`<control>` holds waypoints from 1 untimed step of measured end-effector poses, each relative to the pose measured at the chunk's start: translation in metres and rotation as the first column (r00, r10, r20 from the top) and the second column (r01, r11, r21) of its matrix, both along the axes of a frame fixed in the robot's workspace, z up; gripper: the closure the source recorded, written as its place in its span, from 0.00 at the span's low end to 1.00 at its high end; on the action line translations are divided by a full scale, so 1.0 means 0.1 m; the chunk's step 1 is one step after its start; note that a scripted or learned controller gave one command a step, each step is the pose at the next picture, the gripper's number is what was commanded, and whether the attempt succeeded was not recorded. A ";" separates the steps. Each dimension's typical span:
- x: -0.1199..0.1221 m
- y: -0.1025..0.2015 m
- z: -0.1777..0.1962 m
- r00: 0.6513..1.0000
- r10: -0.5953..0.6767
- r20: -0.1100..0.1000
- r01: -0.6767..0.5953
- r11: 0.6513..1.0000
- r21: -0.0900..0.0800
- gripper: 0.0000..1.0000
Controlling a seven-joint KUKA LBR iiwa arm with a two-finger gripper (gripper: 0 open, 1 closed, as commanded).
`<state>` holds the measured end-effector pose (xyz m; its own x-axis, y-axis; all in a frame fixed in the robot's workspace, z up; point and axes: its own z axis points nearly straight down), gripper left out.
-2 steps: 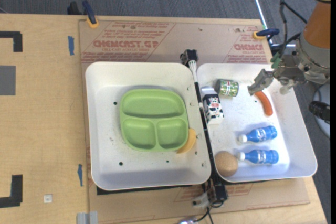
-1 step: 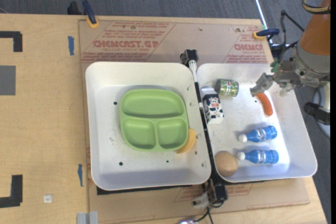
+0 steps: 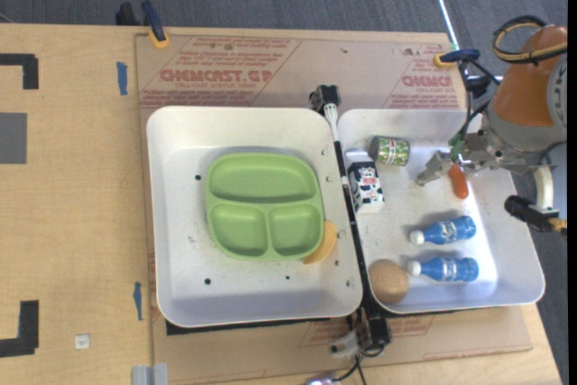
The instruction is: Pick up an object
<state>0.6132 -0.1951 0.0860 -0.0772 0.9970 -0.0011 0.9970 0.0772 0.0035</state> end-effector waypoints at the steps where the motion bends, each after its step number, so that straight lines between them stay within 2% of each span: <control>1: 0.01 -0.01 0.11 1.000 -0.001 0.004 0.001 1.000 -0.002 1.00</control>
